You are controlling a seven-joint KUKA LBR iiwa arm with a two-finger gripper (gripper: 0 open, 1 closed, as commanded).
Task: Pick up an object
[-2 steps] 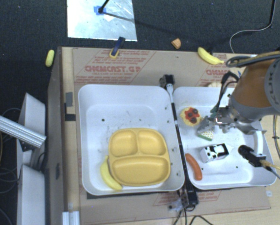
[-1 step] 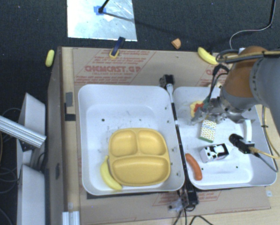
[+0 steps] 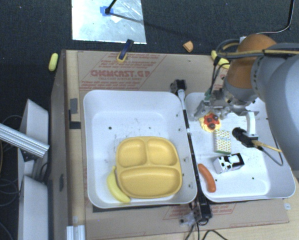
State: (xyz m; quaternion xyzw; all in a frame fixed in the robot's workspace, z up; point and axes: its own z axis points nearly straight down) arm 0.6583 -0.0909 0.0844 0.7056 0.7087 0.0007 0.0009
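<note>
The right bin (image 3: 269, 184) holds several small things. A red and yellow toy (image 3: 210, 123) lies near its far left corner. Just in front of it is a pale perforated block (image 3: 222, 141), then a black and white object (image 3: 228, 163). An orange-red sausage (image 3: 207, 177) rests by the bin's left wall. My gripper (image 3: 211, 113) hangs low over the red and yellow toy, touching or nearly touching its top. The arm comes in from the right and hides the bin's far right part.
The left bin (image 3: 104, 109) contains a yellow divided plate (image 3: 148, 165) with a banana (image 3: 115, 186) tucked under its front left edge. A divider rail (image 3: 187, 129) separates the bins. On the floor beyond lie a foil sheet (image 3: 108, 14) and small scraps.
</note>
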